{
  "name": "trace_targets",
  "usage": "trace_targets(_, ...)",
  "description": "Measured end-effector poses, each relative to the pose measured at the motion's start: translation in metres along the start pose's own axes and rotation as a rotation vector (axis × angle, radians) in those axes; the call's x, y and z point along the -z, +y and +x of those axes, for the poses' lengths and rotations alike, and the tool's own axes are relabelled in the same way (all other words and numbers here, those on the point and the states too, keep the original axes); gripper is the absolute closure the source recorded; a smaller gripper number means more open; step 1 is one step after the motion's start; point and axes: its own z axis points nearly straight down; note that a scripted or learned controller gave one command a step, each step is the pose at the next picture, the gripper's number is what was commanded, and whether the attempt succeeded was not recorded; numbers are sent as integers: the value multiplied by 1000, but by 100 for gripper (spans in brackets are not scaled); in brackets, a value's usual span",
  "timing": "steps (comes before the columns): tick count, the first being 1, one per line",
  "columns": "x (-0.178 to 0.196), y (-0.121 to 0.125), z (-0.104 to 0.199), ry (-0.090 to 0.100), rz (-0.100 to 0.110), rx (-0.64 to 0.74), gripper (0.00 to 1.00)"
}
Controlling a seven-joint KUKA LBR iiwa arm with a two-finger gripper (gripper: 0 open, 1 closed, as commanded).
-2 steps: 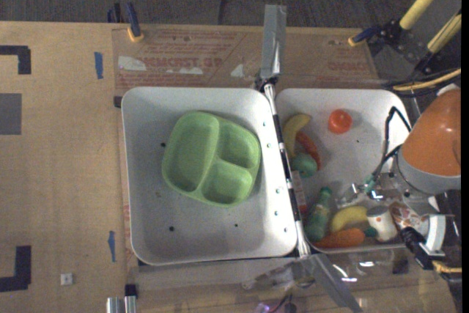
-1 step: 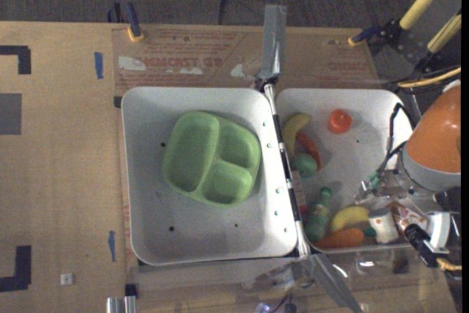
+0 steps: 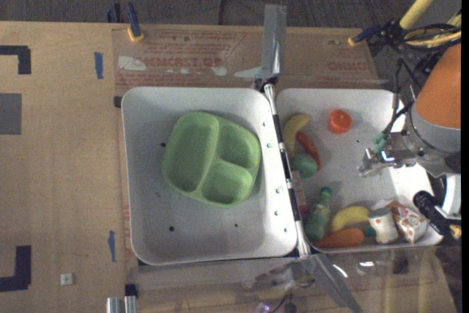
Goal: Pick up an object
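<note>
Gripper (image 3: 377,157), finger state impossible to tell, hovers over bare smooth floor of right bin (image 3: 366,102), curved banana (image 3: 294,130) left.

Two white bins sit on the counter (image 3: 58,179): the left bin (image 3: 139,179) holds one green divided plate (image 3: 212,157). The right bin (image 3: 366,187), beside that plate, holds two bananas (image 3: 294,130), one orange cup (image 3: 339,120), one green bottle (image 3: 319,215), one carrot (image 3: 339,237) and one red pepper (image 3: 308,149).
</note>
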Motion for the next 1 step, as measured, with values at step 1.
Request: trace_targets(1,-42,-15,-1,2,5,-303,100)
